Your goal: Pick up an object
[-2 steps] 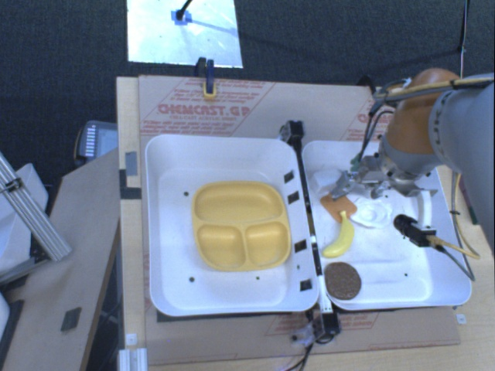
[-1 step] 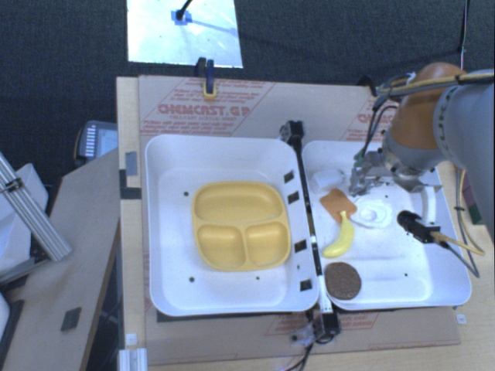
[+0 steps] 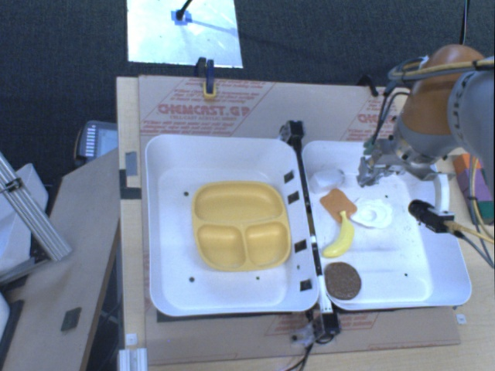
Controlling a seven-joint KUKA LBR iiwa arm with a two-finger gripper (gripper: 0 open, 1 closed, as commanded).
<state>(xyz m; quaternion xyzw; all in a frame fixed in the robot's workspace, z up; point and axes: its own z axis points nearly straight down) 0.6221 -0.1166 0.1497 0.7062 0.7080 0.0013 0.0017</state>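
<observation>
The right bin (image 3: 441, 284) holds a yellow banana (image 3: 340, 238), an orange flat piece (image 3: 337, 202), a fried egg toy (image 3: 373, 214), a brown round cookie (image 3: 343, 280) and a small white object (image 3: 328, 178). My gripper (image 3: 370, 173) hangs over the upper middle of this bin, just right of the white object and above the egg. Nothing shows between its fingers. The arm reaches in from the right.
The left bin (image 3: 166, 277) carries a yellow divided plate (image 3: 240, 224). A black divider strip (image 3: 304, 222) runs between the bins. Cardboard lies under both bins, with a yellow clamp (image 3: 209, 83) at the back edge.
</observation>
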